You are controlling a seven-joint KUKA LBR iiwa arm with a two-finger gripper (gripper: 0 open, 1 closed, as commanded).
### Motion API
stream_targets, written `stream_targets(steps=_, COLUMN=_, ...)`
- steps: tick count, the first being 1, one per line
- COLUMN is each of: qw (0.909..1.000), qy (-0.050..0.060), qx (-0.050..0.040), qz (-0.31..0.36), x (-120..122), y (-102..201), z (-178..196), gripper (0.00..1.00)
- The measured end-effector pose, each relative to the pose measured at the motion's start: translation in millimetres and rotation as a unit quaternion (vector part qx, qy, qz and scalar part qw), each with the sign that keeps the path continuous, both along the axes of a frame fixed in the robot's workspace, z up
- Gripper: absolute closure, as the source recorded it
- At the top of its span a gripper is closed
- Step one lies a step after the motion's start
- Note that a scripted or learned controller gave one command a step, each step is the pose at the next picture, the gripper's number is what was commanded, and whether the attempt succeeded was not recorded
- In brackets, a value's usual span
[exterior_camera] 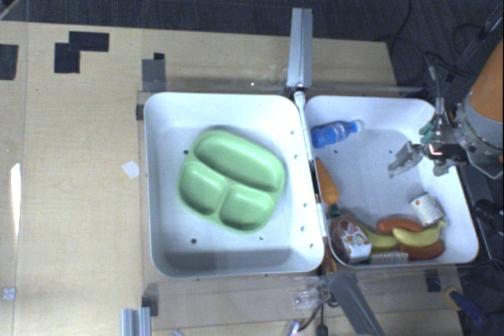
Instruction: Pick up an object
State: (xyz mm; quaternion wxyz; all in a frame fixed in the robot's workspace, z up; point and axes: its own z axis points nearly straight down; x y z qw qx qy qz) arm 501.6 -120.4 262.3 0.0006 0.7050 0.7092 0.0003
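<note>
My gripper hangs over the right part of the right bin, open, with nothing between its fingers. Below it lies a small white cylinder. Along the bin's front edge sit a yellow banana, red sausage-like pieces and a round brown-and-white packet. A blue bottle lies at the bin's back left. An orange piece rests against the left wall.
The left bin holds a green divided plate. A metal divider post stands between the bins at the back. The middle floor of the right bin is bare white.
</note>
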Motion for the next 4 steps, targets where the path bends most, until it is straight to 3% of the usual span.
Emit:
stream_targets(steps=1, qw=0.9987, qy=-0.001, qx=0.0025, qz=0.052, x=-11, y=-46, z=-165, gripper=0.0)
stream_targets(steps=2, qw=1.0, qy=-0.005, qx=-0.0003, qz=-0.005, x=31, y=-33, z=-173, gripper=0.0)
stream_targets(steps=3, qw=1.0, qy=-0.008, qx=0.0001, qz=-0.003, x=34, y=-32, z=-163, gripper=1.0)
stream_targets(steps=4, qw=0.9988, qy=-0.001, qx=-0.0002, qz=-0.049, x=11, y=-3, z=-42, gripper=1.0)
